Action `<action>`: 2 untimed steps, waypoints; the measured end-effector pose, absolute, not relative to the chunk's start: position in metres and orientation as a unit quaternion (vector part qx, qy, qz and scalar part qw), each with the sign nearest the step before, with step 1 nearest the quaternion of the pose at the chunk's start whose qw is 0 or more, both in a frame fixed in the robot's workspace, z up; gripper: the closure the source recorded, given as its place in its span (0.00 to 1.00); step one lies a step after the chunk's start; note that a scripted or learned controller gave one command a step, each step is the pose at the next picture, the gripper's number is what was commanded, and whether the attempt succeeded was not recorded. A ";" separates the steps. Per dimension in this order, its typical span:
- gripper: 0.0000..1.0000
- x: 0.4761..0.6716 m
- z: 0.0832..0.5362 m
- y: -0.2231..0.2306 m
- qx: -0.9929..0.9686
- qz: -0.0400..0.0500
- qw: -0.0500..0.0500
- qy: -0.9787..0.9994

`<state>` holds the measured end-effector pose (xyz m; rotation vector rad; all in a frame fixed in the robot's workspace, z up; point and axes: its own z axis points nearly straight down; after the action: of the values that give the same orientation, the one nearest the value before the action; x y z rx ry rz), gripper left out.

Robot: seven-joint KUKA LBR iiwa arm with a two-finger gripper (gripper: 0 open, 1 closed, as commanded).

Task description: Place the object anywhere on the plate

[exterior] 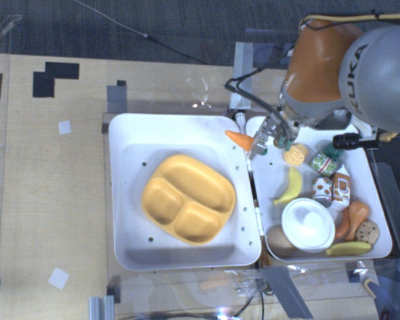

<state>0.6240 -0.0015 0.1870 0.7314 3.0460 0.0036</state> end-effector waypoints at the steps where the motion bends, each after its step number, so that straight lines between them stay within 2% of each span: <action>1: 1.00 0.553 0.186 0.084 0.224 0.003 0.002 0.975; 2: 1.00 0.544 0.126 0.153 0.288 0.003 0.004 0.958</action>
<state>0.5444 0.1526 0.1260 0.9013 3.0019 0.0100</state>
